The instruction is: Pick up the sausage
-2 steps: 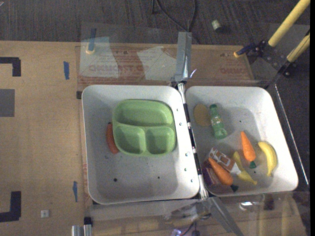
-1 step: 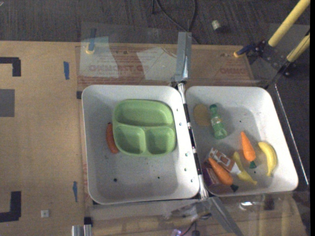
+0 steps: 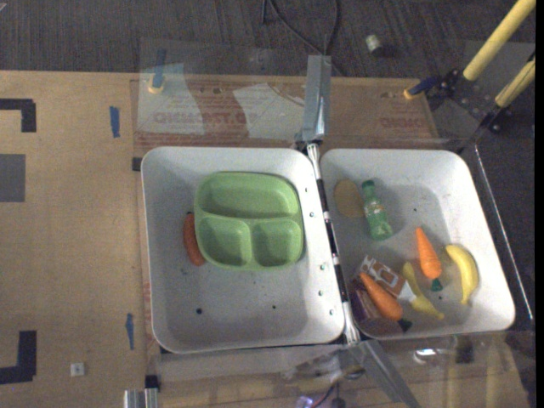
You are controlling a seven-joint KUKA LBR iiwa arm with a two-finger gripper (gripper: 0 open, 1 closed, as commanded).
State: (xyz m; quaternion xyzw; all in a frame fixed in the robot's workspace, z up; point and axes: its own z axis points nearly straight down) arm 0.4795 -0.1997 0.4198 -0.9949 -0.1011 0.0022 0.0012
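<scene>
In the camera view, 2 white bins are seen side by side on the bench (image 3: 59, 253). In the left bin (image 3: 246, 317) the sausage (image 3: 193, 238), reddish-orange, is laid flat on the floor, pressed against the left edge of a green divided plate (image 3: 250, 219). Its long axis is run from the far side of the bin toward the near side, with the lower end bent slightly toward the right. It is placed near the bin's left wall, roughly midway along it.

In the right bin (image 3: 476, 194) a tan round piece (image 3: 348, 198) and a green bottle (image 3: 376, 210) are set toward the far left part; 2 carrots (image 3: 427, 254) (image 3: 382, 297), a banana (image 3: 464, 271), a small yellow item (image 3: 419, 291) and a packet (image 3: 385, 272) are gathered toward the near side.

The state of the jaws cannot be told, so the sausage's position relative to them cannot be given
</scene>
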